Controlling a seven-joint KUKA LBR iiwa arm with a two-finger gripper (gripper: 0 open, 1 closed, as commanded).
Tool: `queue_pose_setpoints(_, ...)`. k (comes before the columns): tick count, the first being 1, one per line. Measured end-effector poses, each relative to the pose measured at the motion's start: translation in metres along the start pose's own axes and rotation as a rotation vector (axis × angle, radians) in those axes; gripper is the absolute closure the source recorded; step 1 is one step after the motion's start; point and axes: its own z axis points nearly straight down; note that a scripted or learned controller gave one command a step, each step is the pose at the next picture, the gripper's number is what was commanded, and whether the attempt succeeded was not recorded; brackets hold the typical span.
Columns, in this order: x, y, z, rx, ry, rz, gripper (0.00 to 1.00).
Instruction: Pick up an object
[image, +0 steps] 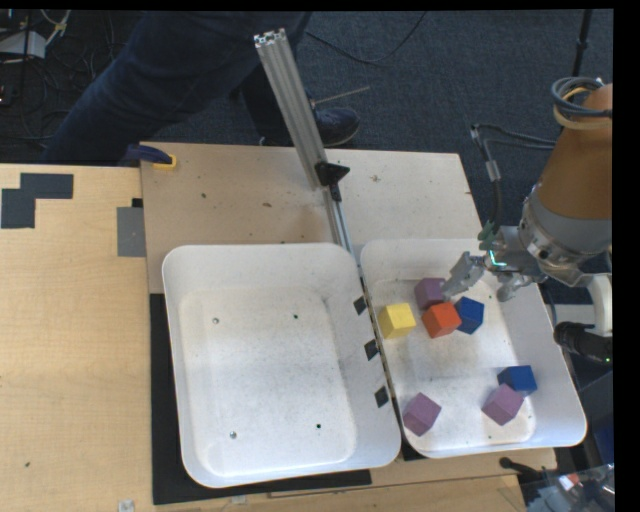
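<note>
The right bin (560, 420) holds several small cubes. A purple cube (430, 292), an orange cube (441, 320) and a blue cube (470, 314) cluster near its upper middle, with a yellow cube (397, 319) to their left by the bin's edge. Near the front lie another blue cube (518, 378) and two purple cubes (503, 404) (421, 412). My gripper (486, 280) hangs just above and right of the cluster. It is open, one finger (462, 272) beside the purple cube and the other (511, 286) to the right. Nothing sits between them.
The left bin (190, 270) lies beside the right one, split from it by a ridge with black clips (370, 348). A slanted aluminium bar (292, 100) rises behind the bins. The bench is wooden, with a yellow-tipped tool (152, 157) at the back left.
</note>
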Motion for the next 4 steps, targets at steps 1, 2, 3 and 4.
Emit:
queue_pose_setpoints(1, -0.002, 0.000, -0.002, -0.005, -0.001, 0.003, 0.00)
queue_pose_setpoints(2, -0.011, 0.002, 0.055, 0.002, 0.000, 0.003, 0.00)
queue_pose_setpoints(3, -0.014, 0.002, 0.120, 0.003, 0.000, 0.003, 0.00)
queue_pose_setpoints(4, -0.015, 0.003, 0.164, 0.002, 0.000, 0.004, 0.00)
